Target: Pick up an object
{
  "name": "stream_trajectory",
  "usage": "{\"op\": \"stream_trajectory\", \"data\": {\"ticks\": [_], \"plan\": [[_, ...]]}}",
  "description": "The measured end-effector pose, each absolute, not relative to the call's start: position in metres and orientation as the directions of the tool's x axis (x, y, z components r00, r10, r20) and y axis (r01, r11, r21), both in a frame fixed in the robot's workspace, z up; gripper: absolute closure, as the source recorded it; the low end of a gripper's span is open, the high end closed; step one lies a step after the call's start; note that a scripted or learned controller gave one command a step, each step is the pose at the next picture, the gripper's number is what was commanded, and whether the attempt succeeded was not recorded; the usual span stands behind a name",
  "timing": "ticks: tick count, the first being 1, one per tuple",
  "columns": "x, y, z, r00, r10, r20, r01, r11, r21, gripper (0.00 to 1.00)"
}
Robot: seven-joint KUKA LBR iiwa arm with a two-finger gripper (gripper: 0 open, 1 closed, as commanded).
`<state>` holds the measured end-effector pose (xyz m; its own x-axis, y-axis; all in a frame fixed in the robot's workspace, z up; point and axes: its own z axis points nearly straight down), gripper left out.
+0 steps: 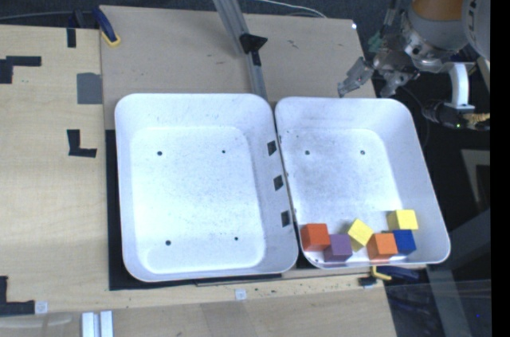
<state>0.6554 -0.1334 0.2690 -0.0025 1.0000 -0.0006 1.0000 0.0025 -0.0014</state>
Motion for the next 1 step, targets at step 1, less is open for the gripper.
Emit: {"op": "stream_trajectory", "data": {"ticks": [1], "plan": [[0.6558,-0.1328,0.2793,-0.004,1.0,-0.002,1.0,0.004,-0.002,1.0]]}}
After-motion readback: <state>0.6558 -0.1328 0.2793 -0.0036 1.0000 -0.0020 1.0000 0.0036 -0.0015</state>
